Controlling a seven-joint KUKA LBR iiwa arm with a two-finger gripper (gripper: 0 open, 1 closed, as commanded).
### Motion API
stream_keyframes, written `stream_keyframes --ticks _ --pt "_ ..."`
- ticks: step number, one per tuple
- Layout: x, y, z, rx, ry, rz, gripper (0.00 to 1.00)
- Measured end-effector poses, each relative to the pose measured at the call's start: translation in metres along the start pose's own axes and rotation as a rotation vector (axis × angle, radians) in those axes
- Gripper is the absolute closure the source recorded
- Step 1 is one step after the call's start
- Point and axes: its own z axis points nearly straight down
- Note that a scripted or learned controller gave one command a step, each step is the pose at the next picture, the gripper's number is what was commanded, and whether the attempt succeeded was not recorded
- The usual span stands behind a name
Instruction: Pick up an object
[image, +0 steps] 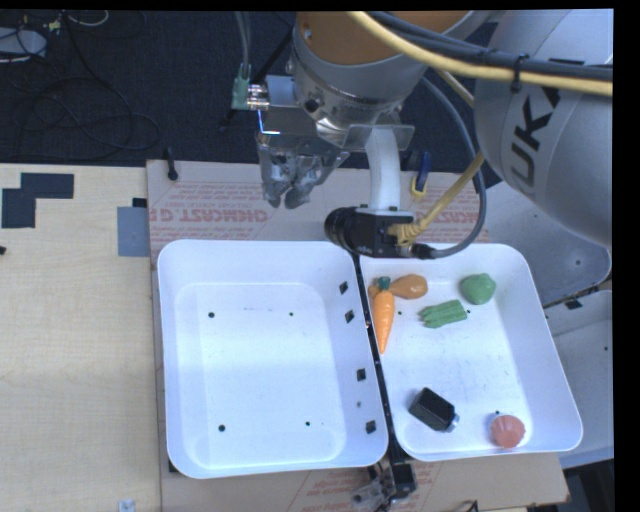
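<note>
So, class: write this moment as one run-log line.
gripper: raised behind left bin, holding nothing seen | right bin: carrot, orange piece, two green pieces, black block, pink ball | pick: not begun

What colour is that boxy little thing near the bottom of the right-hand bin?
Black. The small block shows plainly in the camera view.

Two shallow white bins are sitting side by side: a left bin (190, 290) and a right bin (530, 330). Six items are lying in the right one: one carrot (382, 318), one orange piece (409, 287), one green round piece (478, 288), one green elongated piece (443, 315), one black block (433, 410) and one pinkish-red ball (507, 431).
</note>
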Motion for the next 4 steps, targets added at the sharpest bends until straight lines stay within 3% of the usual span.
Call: stream_keyframes --ticks 1,4 --pt "0.011 0.014 -0.038 0.003 0.000 -0.005 1.00" --pt "0.015 0.013 -0.063 0.020 -0.007 -0.018 1.00"
